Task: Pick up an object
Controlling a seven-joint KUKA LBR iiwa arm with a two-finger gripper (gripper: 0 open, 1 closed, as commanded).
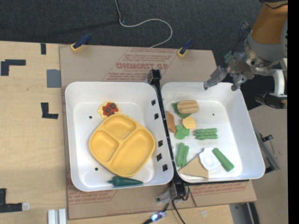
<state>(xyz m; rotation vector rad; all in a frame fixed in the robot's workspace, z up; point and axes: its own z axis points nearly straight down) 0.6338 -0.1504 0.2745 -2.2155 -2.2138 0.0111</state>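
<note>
My gripper [224,81] hangs above the far rim of the right bin [243,125], open, with nothing between its fingers [211,82]. Below it in that bin lie toy foods: a bread roll [188,107], a yellow round piece [189,122], a brown sausage [170,121], green beans [205,133], a green leafy piece [181,133], green pods [181,154], a green pickle [223,158], a white egg-like piece [208,160] and a tan wedge [192,170]. The roll is the nearest piece, down and to the left of the fingers.
The left bin [79,125] holds a yellow divided plate [122,143], a small pizza piece [109,108] and a dark green pepper [125,182]. Clamps [81,42] [185,46] pin the cardboard sheet under the bins. A white cable [149,22] trails behind.
</note>
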